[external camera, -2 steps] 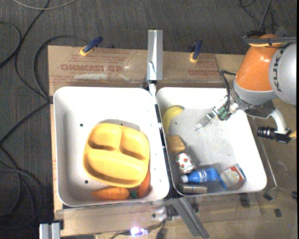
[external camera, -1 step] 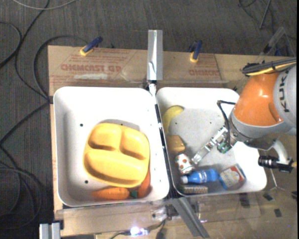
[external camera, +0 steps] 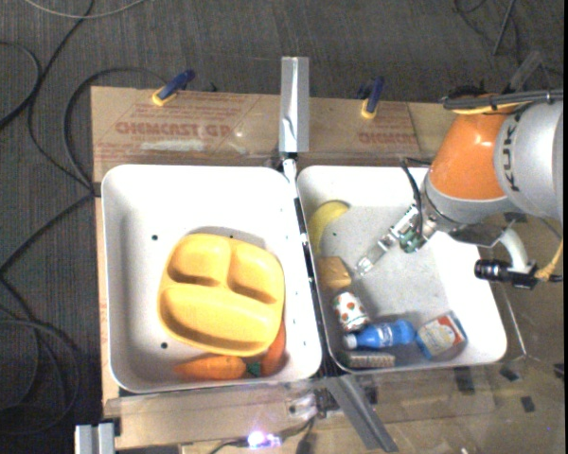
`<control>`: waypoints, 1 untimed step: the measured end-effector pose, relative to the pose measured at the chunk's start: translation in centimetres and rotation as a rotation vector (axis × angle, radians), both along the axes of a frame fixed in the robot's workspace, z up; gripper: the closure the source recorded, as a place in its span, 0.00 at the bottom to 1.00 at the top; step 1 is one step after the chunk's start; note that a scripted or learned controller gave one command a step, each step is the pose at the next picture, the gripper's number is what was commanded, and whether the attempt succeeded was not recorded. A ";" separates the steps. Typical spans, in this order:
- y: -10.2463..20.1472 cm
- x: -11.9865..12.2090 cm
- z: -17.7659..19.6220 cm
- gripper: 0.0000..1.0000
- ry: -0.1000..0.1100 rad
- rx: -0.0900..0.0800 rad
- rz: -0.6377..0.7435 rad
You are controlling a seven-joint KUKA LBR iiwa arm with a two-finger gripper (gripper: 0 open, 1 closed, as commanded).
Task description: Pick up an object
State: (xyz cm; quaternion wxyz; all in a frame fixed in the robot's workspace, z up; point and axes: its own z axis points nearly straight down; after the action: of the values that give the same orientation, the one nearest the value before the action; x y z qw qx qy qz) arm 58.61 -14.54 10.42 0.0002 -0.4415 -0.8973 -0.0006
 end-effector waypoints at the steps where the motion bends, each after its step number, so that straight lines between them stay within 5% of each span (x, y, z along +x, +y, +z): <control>1: -3.2 -10.2 4.8 0.00 0.001 -0.002 0.316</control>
State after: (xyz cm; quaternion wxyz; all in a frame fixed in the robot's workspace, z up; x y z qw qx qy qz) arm 48.37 -17.75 15.25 0.0005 -0.2948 -0.9556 0.0007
